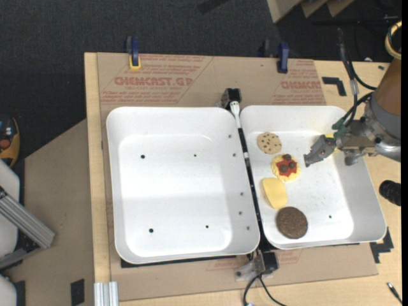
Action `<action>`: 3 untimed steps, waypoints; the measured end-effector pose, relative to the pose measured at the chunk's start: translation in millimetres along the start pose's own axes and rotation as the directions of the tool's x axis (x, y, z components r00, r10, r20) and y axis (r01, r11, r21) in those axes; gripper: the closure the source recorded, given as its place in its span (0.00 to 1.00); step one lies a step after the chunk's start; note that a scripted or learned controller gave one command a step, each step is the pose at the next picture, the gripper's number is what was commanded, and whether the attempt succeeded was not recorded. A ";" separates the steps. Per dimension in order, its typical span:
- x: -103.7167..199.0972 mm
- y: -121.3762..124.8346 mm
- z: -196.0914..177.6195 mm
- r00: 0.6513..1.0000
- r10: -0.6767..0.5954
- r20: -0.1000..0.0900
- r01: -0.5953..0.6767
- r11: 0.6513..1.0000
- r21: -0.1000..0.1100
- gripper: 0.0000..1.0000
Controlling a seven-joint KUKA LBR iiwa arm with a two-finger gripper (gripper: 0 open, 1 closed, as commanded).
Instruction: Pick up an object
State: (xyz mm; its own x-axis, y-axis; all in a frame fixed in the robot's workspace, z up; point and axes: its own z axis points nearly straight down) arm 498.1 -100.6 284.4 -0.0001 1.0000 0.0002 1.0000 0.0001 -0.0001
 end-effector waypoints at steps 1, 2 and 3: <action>-12.3 59.1 124.0 1.000 0.000 -0.001 0.000 1.000 0.005 0.00; -15.8 47.4 202.7 1.000 0.003 -0.002 -0.003 1.000 0.001 0.00; -25.5 113.6 199.0 1.000 -0.002 0.003 0.002 1.000 -0.007 0.00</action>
State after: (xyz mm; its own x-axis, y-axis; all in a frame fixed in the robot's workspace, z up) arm 611.7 -126.1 85.4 -0.0020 1.0000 -0.0024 1.0000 0.0020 0.0070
